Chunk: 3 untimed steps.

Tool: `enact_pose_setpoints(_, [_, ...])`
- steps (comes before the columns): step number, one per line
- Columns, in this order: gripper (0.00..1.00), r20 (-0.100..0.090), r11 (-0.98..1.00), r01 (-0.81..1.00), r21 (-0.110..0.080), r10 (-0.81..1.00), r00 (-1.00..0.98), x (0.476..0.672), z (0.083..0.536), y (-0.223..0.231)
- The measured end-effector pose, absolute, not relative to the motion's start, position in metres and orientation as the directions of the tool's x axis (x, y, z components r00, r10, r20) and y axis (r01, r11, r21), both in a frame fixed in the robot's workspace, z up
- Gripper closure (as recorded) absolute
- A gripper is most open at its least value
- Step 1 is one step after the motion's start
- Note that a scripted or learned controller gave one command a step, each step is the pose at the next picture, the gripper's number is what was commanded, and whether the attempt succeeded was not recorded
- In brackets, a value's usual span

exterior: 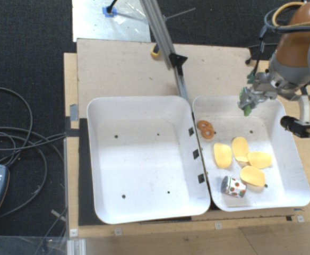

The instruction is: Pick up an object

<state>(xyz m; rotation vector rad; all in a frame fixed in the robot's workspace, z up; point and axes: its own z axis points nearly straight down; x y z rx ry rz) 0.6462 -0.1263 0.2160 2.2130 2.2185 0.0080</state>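
Note:
The right bin (290,142) holds a small brown pretzel-shaped piece (205,129) near its left wall. Several flat yellow pieces (240,149) lie in a cluster at its middle. A small white cup with red and green dots (233,186) lies on its side near the front edge, touching one yellow piece (252,176). My gripper (247,104) hangs over the bin's back rim, up and to the right of the pretzel piece and well behind the yellow cluster. Nothing shows in its grasp.
The left bin (144,158) stands beside the right one, the two meeting at a ridge with black clips (196,154). A slanted metal pole (165,36) crosses the bench behind the bins. Cables (22,137) lie on the floor at left.

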Motion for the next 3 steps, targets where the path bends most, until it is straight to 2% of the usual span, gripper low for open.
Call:
enact_pose_setpoints(1, [1.0, -0.002, 0.005, 1.0, 0.009, 1.0, -0.005, 0.648, 0.271, -0.127])
enact_pose_setpoints(2, [1.0, 0.002, 0.01, 1.0, 0.001, 1.0, -0.01, 0.633, 0.274, -0.077])
enact_pose_setpoints(3, [1.0, 0.003, 0.01, 1.0, -0.002, 1.0, -0.01, 0.616, 0.256, -0.02])
